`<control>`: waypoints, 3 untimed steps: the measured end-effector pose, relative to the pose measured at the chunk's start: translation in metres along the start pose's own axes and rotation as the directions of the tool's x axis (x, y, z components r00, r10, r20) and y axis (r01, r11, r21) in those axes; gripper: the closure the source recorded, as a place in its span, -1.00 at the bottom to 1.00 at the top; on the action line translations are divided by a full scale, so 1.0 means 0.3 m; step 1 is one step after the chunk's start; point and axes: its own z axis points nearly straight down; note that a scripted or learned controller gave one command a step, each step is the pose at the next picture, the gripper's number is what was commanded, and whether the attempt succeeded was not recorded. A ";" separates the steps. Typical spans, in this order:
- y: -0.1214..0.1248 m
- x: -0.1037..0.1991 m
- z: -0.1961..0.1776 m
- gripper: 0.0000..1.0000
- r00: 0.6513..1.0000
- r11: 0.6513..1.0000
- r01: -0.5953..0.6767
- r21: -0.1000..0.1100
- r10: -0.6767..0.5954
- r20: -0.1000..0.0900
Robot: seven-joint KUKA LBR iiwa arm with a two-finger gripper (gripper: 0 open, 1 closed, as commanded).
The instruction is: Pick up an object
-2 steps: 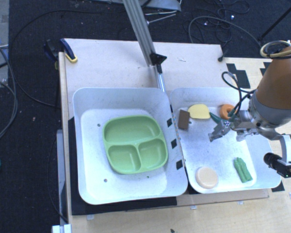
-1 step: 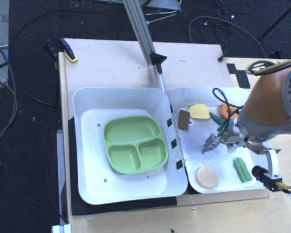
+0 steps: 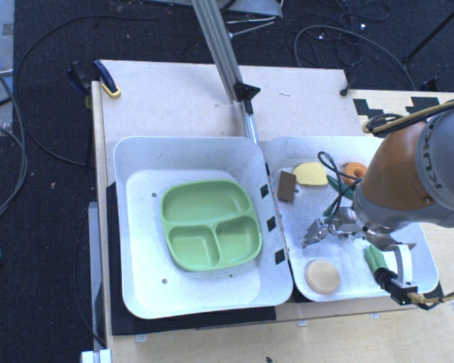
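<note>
The right bin (image 3: 299, 151) holds several small things. A brown block (image 3: 286, 186) stands near its left wall, with a yellow rounded piece (image 3: 311, 174) beside it and an orange piece (image 3: 353, 171) further right. A tan round disc (image 3: 322, 276) lies near the front rim. A green piece (image 3: 374, 259) lies at the front right, partly under the arm. My gripper (image 3: 315, 234) hangs low over the middle of this bin, just above and behind the tan disc and in front of the brown block. I see nothing held in it.
The left bin (image 3: 136, 203) carries a green divided plate (image 3: 210, 224). A slanted metal pole (image 3: 223, 44) runs down to the gap between the bins. The arm's orange band (image 3: 397, 176) covers the right bin's right side.
</note>
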 end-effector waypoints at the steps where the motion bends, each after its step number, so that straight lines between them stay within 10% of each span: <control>1: 0.002 -0.001 0.021 -1.00 1.000 1.000 0.000 -0.006 0.000 0.002; 2: 0.008 -0.004 -0.017 1.00 1.000 1.000 -0.002 -0.013 0.002 0.005; 3: 0.007 -0.009 -0.157 1.00 1.000 1.000 0.003 -0.008 -0.003 0.002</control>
